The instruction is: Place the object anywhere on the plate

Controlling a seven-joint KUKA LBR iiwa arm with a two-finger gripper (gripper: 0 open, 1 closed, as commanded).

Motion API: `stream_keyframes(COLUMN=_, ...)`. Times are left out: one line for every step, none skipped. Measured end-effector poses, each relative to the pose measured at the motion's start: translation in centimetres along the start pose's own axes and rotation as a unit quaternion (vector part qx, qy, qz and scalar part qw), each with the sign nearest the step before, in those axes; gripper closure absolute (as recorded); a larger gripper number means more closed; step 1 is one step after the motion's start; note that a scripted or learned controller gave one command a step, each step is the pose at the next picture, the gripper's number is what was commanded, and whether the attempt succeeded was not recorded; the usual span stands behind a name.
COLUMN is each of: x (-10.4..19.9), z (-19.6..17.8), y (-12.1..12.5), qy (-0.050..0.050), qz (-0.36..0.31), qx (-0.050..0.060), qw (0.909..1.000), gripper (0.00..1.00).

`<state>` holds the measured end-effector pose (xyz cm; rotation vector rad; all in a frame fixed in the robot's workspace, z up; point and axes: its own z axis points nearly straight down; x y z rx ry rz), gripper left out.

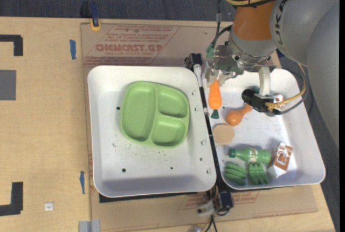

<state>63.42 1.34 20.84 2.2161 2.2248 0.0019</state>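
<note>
**Carrot hangs under the gripper, plate waits at left**

The toy carrot [215, 96] hangs upright, leaf end down, beside the right bin's [302, 134] left wall, its top clamped between the jaws of the gripper [216, 77]. The green plate [141, 112] lies in the left bin [102, 134], probably the carrot's destination.

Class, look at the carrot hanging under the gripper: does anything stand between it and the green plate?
Between the carrot and the green plate stand the adjoining bin rims. The carrot hangs under the gripper, apparently above them.
</note>
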Motion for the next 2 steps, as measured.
stream_keyframes(x=-0.03, z=0.02, y=-0.01, qy=0.0, qz=0.0, qx=0.0, qw=1.0, gripper=0.0)
stream_keyframes(x=-0.03, z=0.02, y=-0.01, qy=0.0, qz=0.0, qx=0.0, qw=1.0, gripper=0.0)
